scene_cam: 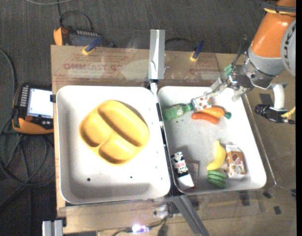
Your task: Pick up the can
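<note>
Camera view: the grey arm with its orange band (273, 28) comes in from the far right corner and slants down and to the left over the far right rim of the right-hand shallow white bin (256, 146). Its pincer (213, 91) is stretched low towards the bin's far edge. The pincer tip sits right at the small white can with red spots (202, 103), which lies tilted in the far part of that bin. Whether the pincer is apart, together or clamped on the can cannot be told from this angle. The can is hemmed in. A green plastic bottle (175, 112) lies just to its left, reaching towards the wall between the bins, and an orange toy carrot with a green end (210, 114) lies just on its near side. The far wall of the bin is close behind it. The middle of the right bin's floor is bare. The near part holds a black-and-white patterned carton (180, 168) by the left wall, a yellow banana (217, 156), a green ribbed piece (217, 179) and a small orange-and-white carton (235, 162) towards the right wall. The left-hand white bin (72, 181) carries a yellow divided dish (114, 131), with open floor around it. Brown tabletop (101, 65) shows beyond both bins.
</note>
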